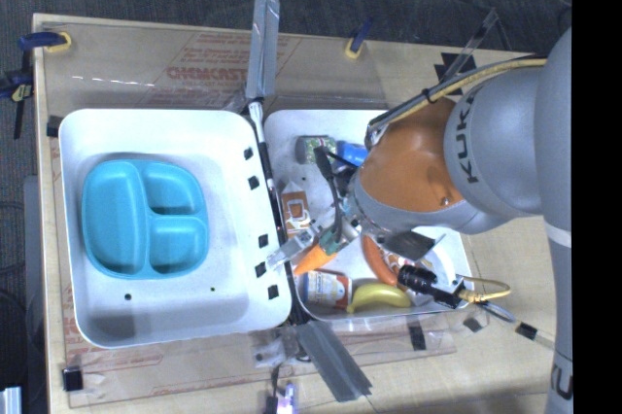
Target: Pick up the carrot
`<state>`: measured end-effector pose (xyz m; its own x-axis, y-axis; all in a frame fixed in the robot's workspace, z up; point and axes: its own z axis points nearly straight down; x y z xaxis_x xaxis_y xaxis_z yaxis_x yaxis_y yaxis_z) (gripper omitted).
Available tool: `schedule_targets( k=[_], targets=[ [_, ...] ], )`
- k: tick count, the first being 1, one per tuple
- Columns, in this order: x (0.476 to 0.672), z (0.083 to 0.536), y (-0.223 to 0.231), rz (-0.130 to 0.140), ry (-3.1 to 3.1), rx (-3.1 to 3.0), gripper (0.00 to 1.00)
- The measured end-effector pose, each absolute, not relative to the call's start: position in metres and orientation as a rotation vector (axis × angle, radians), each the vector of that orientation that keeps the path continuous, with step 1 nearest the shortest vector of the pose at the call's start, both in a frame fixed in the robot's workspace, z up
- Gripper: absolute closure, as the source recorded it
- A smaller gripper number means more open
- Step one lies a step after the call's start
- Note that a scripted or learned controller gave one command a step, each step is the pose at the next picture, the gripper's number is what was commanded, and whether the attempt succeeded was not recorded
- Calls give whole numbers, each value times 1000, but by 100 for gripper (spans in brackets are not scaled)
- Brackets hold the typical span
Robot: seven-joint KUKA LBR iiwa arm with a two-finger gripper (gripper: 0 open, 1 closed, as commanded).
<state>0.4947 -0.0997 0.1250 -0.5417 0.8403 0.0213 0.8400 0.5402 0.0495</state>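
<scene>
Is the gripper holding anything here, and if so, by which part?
Cannot be told. The gripper is low over the carrot in the right bin, but the wrist hides the contact.

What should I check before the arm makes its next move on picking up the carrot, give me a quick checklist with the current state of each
1. Orange carrot located: ok, it lies in the right white bin, near the bin's left wall.
2. Two-finger gripper lined up over the carrot: ok, it sits right at the carrot's upper end.
3. Carrot between the fingers: cannot tell, the wrist hides the contact.
4. Room around the carrot: not ok, the yellow banana and a small labelled jar lie close below it.
5. Lift path: cannot tell, the grey and orange arm covers much of the bin.
6. Left white bin with the blue divided tray: ok, apart from the action.
</scene>
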Motion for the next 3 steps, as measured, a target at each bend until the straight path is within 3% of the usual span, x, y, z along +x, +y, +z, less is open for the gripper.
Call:
schedule_targets(
  k=[3],
  targets=[
    [495,125,-100,85,2764,1477,0]
  ],
)
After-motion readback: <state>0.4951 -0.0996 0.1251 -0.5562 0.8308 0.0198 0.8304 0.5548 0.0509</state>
